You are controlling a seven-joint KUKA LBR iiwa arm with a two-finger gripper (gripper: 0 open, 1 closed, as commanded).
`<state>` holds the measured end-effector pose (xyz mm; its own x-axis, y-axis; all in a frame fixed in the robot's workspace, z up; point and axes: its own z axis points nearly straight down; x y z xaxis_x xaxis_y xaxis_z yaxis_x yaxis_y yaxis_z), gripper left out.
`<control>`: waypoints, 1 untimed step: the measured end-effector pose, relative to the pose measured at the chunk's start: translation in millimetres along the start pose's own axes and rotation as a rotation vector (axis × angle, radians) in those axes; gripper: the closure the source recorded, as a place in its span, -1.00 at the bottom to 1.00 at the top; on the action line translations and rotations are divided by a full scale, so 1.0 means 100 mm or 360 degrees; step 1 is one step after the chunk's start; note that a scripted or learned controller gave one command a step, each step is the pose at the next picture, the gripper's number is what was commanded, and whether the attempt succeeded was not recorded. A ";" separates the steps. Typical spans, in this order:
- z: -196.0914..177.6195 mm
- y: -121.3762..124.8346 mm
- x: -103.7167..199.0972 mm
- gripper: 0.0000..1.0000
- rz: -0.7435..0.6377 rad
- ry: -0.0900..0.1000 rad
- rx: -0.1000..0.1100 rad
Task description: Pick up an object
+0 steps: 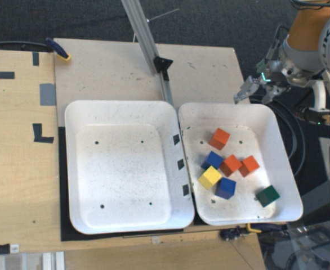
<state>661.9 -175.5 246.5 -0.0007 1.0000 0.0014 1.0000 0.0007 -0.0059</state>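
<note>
Hovering beyond the right bin (277, 129), end effector (256, 90) spread, holding nothing; cubes (230, 165) inside.

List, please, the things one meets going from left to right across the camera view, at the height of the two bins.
Left bin → yellow block → lower blue block → right-hand orange block → green block → right bin's far rim. The other blocks overlap in this order, so I leave them out.
</note>
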 end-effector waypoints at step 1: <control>-0.04 0.01 0.00 -1.00 -0.0002 -0.0005 -0.0007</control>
<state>662.7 -175.9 250.0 -0.0019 1.0000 -0.0019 1.0000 0.0019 -0.0016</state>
